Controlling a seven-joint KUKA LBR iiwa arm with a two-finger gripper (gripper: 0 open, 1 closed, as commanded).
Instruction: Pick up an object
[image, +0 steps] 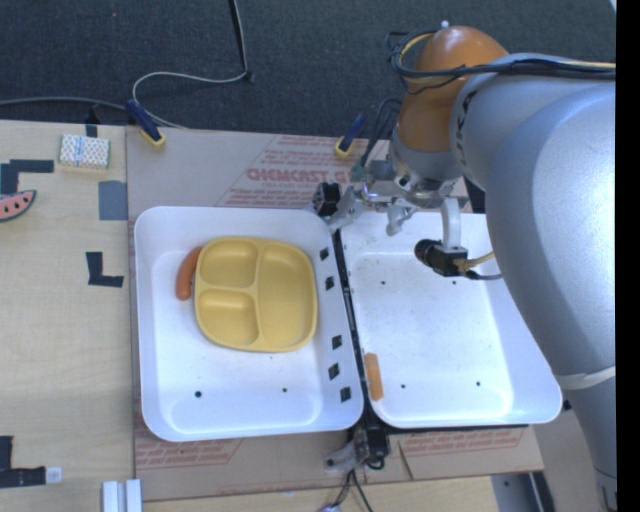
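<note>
In the left bin (170, 400) lies a yellow divided plate (255, 295). An orange sausage-shaped piece (184, 275) rests against the plate's left rim. A small orange piece (373, 376) lies in the right bin (450, 400), at its left wall near the front. My gripper (365, 203) hangs over the back left corner of the right bin, close to the wall between the two bins. It is well away from the small orange piece and behind the plate's right side. Nothing shows in its grasp.
The grey arm covers the right side of the view, with its orange band (445, 60) at the back. A black fitting with a cable (440, 256) hangs over the right bin's back part. Tape marks, a sponge-like block (84, 151) and a watermelon-slice toy (15, 205) lie on the bench at left.
</note>
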